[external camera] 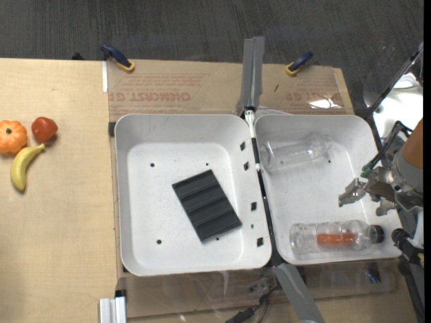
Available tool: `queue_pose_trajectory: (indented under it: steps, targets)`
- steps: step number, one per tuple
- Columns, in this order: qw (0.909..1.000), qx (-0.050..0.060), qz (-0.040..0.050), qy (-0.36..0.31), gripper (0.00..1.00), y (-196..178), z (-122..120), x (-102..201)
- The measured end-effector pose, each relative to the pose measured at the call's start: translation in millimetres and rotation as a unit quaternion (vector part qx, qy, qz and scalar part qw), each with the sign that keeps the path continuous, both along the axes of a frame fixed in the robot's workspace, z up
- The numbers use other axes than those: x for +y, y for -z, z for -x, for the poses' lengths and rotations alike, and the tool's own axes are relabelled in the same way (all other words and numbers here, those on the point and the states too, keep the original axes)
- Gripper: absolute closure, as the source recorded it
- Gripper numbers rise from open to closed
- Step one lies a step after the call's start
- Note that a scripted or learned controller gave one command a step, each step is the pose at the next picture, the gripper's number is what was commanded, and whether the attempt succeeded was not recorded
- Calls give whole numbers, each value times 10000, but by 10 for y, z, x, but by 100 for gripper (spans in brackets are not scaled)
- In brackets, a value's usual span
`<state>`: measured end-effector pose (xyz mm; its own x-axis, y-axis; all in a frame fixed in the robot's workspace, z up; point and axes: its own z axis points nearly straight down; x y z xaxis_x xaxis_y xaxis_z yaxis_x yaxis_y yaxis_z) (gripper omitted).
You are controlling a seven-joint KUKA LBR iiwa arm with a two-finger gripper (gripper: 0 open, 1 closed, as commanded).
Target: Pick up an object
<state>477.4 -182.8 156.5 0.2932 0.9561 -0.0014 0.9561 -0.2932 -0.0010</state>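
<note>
two clear plastic bottles point(335, 237) lie in the right bin point(306, 128), and either could be the thing to pick. the near one rests on its side along the bin's near wall, with an orange insert inside and a dark cap at its right end. the far one point(296, 152) lies near the far wall, almost colourless and hard to make out against the white plastic. the gripper point(355, 194) hangs at the right side of this bin, between the two bottles and a little right of them, touching neither. nothing sits between its fingers, but whether the jaws stand open or closed i cannot tell at this size.

risk, as i judge it: both bottles are smooth, round and light, so a pinch that lands off the middle would likely squirt them sideways or set them rolling. the near bottle sits close to the wall, which may block one finger from getting down beside it. the far one's transparency makes its edges uncertain.

in the left bin point(135, 180) lies a dark, flat, ribbed rectangular block point(206, 205), set at an angle, matte and stiff looking. both bins are shallow glossy white with rounded corners. far to the left on the bare wooden bench point(54, 247) sit a banana point(21, 167), an orange fruit point(11, 137) and a red fruit point(44, 129).
</note>
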Motion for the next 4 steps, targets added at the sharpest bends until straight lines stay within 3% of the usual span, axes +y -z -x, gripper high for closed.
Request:
queue_pose_trajectory:
  steps: [1,2,3,4]
  targets:
    - [9998,14,-10,212,0,495,9,11]
    - [10000,-6,-5,-3,0,654,-5,804]
    - [9999,4,-1,-115,0,367,-213,197]
    - [9998,15,-9,-217,0,663,9,795]
